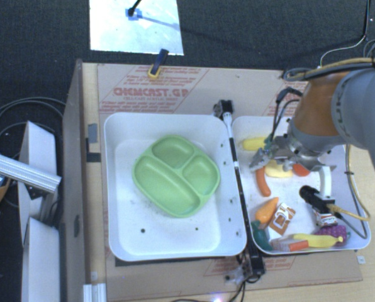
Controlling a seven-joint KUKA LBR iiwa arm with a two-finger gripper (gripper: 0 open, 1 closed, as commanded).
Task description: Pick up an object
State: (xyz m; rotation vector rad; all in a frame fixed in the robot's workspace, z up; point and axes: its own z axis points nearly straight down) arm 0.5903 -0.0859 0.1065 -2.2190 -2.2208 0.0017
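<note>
Green divided plate (176,175), white bin (126,234)

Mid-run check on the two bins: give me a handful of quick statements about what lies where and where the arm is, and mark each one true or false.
1. The green divided plate lies in the left bin. True.
2. The gripper is over the left bin. False: it is over the right bin, near its upper left part.
3. An orange carrot lies in the right bin. True.
4. The green plate has toys piled on it. False: its three compartments are bare.
5. A purple toy lies near the right bin's lower edge. True.
6. The arm reaches in from the left of the view. False: it comes in from the right.
</note>
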